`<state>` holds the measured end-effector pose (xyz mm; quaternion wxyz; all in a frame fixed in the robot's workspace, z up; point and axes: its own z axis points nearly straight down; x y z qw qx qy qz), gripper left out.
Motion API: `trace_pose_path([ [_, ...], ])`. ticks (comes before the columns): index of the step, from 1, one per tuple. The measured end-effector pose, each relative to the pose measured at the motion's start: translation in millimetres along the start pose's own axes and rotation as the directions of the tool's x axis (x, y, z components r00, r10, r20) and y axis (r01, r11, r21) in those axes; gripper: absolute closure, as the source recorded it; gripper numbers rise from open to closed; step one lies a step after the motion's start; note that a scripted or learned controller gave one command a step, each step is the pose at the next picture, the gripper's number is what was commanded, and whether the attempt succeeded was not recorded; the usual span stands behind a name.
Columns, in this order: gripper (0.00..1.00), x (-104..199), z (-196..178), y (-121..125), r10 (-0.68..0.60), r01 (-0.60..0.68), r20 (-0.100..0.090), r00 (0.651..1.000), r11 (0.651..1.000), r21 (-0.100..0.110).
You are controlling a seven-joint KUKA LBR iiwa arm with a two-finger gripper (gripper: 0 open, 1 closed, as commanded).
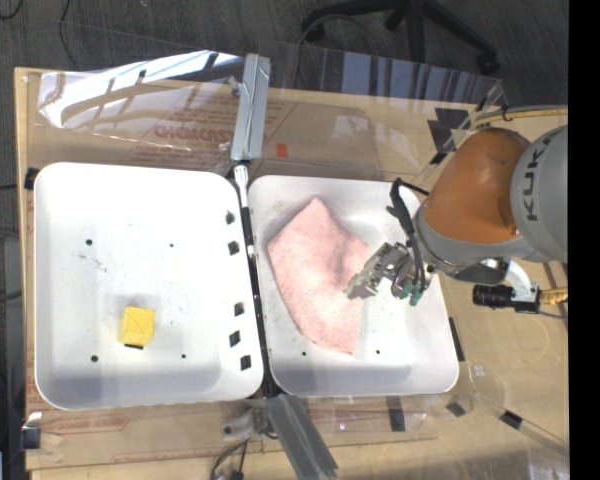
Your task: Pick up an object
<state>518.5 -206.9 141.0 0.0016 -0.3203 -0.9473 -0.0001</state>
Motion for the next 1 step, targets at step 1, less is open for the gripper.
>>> trace_pose_path([
  [1, 1.0, -23.0, -139.5, 36.3, 0.269, -0.269, 0.006, 0.963, 0.963, -0.003],
])
